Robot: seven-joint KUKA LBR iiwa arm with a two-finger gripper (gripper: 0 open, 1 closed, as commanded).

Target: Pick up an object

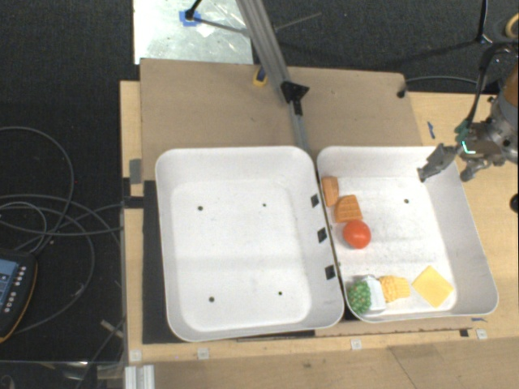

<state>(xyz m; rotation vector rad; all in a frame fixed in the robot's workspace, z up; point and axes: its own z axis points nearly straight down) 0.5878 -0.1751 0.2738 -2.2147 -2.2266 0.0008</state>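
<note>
Camera view looks down on the right bin (454,217), a shallow white tray with rounded corners, where the candidates for picking lie along its left and near sides. A smooth round red tomato (357,234) sits near the left wall; just behind it is an orange waffle-textured piece (349,208), and behind that a small elongated orange piece (330,190) against the wall. In the near corner a knobbly green vegetable (359,297) touches a yellow ridged corn piece (395,288), with a flat pale-yellow cheese wedge (432,286) just beside it. The gripper (451,164) hangs over the bin's far right corner, well apart from all of these; its dark fingers look spread and nothing is between them. The left bin (174,217) is the same matte white plastic, on a bare wooden bench (349,104).
</note>
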